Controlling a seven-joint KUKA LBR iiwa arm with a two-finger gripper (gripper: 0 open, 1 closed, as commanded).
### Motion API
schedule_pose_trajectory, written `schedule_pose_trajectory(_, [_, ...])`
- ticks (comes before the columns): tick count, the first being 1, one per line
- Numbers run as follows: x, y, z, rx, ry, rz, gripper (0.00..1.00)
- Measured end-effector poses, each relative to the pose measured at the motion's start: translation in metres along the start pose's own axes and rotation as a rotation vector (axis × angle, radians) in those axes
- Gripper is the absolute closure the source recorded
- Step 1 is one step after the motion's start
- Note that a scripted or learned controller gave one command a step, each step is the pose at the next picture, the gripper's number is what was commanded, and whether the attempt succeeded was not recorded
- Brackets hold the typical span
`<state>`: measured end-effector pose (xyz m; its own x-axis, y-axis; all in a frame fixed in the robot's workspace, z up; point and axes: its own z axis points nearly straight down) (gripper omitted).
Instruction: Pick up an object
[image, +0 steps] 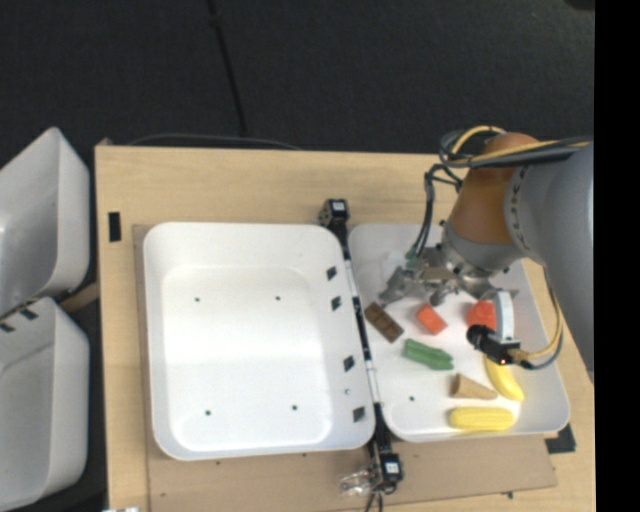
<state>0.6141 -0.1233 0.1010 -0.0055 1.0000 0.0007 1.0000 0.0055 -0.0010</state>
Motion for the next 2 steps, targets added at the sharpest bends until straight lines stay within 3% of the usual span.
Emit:
schedule_pose_trajectory(1, [0.024, 0.045, -0.027, -0.008, -0.001, 0.0, 0.0])
schedule_pose_trajectory(2, [0.02, 0.043, -0.039, 0.001, -0.002, 0.002, 1.0])
